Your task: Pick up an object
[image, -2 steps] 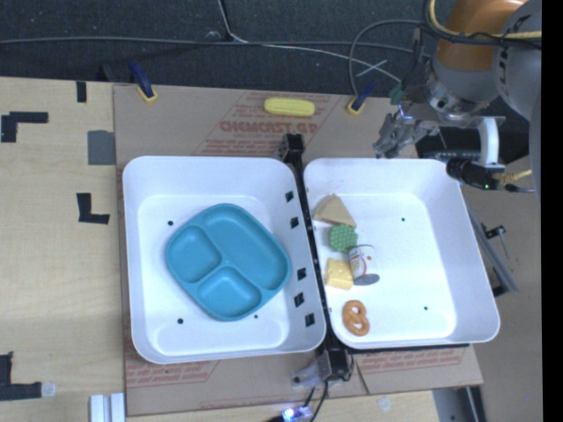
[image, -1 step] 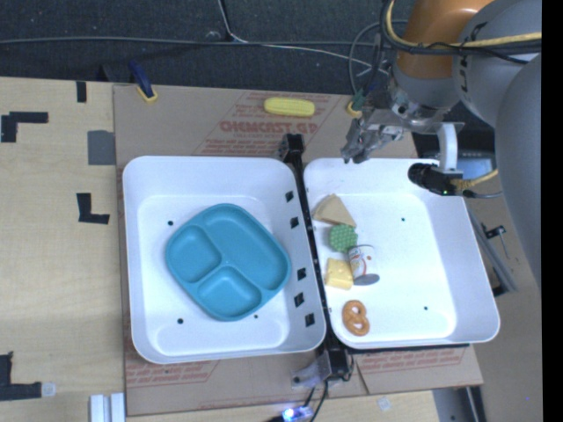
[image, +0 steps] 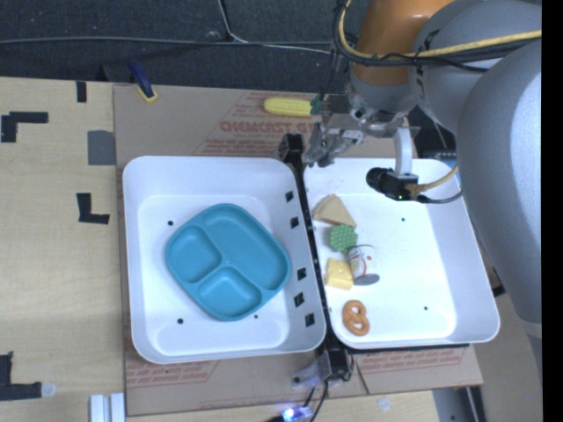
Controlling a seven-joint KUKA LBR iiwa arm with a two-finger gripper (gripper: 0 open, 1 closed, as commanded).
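Observation:
In the right bin [image: 431, 262], near its left wall, lie a tan wedge [image: 332, 209], a green bumpy piece [image: 343, 236], a small white and red can [image: 361, 258], a yellow block [image: 339, 273] and a brown pretzel [image: 355, 316]. My gripper [image: 322, 148] hangs over the far left corner of that bin, by the divider between the bins. It is above and behind the tan wedge, apart from all the pieces. Nothing is visibly held in it.
The left bin [image: 145, 236] holds a blue divided plate [image: 227, 260]. A yellow item [image: 287, 106] lies on the cardboard behind the bins. A black cable fitting [image: 391, 183] hangs over the right bin's far side. The grey arm covers the upper right.

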